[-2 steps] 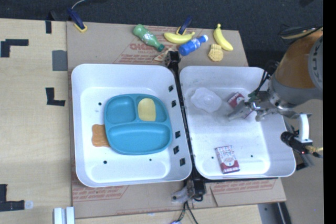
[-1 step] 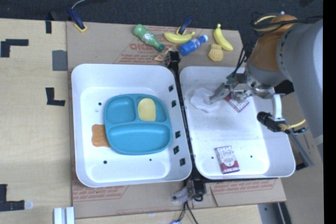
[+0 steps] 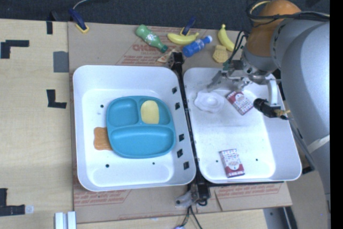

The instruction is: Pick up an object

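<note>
Cardboard sheeting covers the counter (image 3: 32,131) beneath both bins, printed red along its edges. Nearest you, in the right bin (image 3: 278,166), a small red-and-white packet (image 3: 231,162) lies flat by the front wall. In the left bin (image 3: 86,115), a glossy blue divided plate (image 3: 140,126) carries a rounded yellow piece (image 3: 150,112) in its upper compartment; a flat orange slab (image 3: 100,138) pokes out from under the plate's left rim, partly hidden. Further back in the right bin you see a crumpled clear plastic cup (image 3: 208,101) and, just beside it, a second red-and-white packet (image 3: 239,102), tilted. The claw (image 3: 236,71) hangs over that bin's far edge, its thin metal parts blurred together, so you cannot tell its opening. Beyond the bins lie a green bottle (image 3: 150,38), two bananas (image 3: 183,37), a blue bottle (image 3: 196,46), and a yellow chunk (image 3: 220,53). The grey arm (image 3: 305,78) is cut off at right.
</note>
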Tool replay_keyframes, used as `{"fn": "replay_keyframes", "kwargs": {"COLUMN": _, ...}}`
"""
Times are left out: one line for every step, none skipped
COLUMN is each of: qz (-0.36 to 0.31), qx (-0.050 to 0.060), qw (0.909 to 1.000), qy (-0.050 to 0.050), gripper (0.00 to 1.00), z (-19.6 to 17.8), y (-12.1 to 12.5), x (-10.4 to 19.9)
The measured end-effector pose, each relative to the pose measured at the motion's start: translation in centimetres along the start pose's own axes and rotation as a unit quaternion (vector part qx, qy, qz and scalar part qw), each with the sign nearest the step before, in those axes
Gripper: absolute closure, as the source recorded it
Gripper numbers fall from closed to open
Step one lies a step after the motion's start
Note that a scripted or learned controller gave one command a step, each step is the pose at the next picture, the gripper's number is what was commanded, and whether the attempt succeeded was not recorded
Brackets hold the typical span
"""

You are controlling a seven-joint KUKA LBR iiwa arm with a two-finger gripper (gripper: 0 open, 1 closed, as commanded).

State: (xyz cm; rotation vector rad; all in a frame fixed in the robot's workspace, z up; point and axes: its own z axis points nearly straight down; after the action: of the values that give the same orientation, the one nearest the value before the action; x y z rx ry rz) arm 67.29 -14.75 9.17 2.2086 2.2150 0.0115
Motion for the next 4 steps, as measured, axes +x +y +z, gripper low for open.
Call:
{"fn": "replay_keyframes", "kwargs": {"qz": -0.001, "qx": -0.002, "qw": 1.0000, "qy": -0.002, "gripper": 1.00, "z": -1.1, "y": 0.1, "x": -0.1}}
{"fn": "replay_keyframes", "kwargs": {"qz": -0.001, "qx": -0.001, "qw": 1.0000, "qy": -0.002, "gripper": 0.00, "z": -1.0, "y": 0.0, "x": -0.1}}
{"fn": "replay_keyframes", "kwargs": {"qz": 0.001, "qx": 0.006, "qw": 1.0000, "qy": 0.001, "gripper": 0.00, "z": 0.4, "y": -6.2, "x": -0.7}}
{"fn": "replay_keyframes", "kwargs": {"qz": 0.001, "qx": 0.005, "qw": 1.0000, "qy": 0.001, "gripper": 0.00, "z": 0.4, "y": -9.5, "x": 0.7}}
